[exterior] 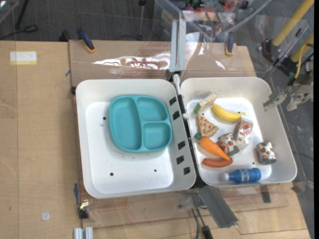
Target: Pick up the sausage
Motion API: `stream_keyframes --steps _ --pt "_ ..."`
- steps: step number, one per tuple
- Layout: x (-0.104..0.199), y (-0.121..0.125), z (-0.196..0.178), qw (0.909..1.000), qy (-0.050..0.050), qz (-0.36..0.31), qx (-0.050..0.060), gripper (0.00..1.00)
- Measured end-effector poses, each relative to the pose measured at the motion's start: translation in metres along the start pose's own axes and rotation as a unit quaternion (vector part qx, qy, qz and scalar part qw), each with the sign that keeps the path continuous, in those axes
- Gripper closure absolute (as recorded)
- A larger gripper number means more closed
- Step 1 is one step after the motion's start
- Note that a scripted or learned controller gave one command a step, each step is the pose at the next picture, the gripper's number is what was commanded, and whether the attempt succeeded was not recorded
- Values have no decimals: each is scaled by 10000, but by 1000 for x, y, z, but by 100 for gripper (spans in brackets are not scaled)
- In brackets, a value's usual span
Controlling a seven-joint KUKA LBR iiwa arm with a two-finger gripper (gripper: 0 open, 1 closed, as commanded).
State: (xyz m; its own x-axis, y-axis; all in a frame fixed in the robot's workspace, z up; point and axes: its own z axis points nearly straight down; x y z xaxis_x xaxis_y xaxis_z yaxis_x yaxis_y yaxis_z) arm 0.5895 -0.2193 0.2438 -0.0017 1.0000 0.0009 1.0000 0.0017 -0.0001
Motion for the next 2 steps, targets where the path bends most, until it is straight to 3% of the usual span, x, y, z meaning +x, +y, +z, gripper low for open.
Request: stream_keyframes --steps 1,2 --pt "68 54 8 9993 -12 -368 -21 0" --pt "63 -11 115 10000 -4 -22 -3 0"
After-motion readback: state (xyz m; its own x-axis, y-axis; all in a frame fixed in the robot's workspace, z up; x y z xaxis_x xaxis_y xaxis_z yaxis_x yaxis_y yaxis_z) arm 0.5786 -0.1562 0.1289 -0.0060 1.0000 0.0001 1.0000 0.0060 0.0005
